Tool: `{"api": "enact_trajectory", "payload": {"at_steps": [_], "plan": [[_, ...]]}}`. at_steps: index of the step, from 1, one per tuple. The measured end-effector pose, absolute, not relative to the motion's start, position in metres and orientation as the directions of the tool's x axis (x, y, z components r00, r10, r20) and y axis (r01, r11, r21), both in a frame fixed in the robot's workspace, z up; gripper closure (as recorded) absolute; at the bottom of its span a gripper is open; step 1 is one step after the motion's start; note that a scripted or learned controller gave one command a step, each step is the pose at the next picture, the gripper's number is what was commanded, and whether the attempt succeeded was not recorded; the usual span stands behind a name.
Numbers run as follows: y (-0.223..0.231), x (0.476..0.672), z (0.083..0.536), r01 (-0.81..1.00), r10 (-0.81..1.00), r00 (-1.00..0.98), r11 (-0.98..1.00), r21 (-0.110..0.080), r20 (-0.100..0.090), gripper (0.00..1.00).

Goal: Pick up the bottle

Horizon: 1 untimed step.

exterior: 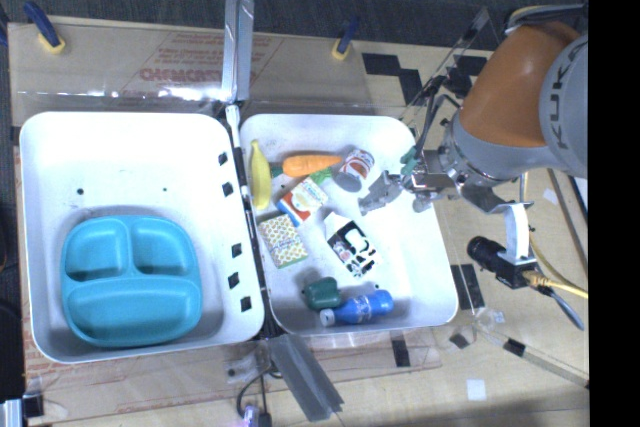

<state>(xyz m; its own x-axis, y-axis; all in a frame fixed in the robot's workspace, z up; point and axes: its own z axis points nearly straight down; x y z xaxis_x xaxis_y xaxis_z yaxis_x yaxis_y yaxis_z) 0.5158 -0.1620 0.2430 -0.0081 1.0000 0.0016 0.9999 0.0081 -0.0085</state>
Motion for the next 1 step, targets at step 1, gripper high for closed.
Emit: {"api": "enact_trajectory", "payload": {"at_steps": [1], "plan": [[-0.1332, 0.4761, 0.1324, 0.934, 0.934, -0.357, 0.357, -0.007, 0.005, 0.0]]}}
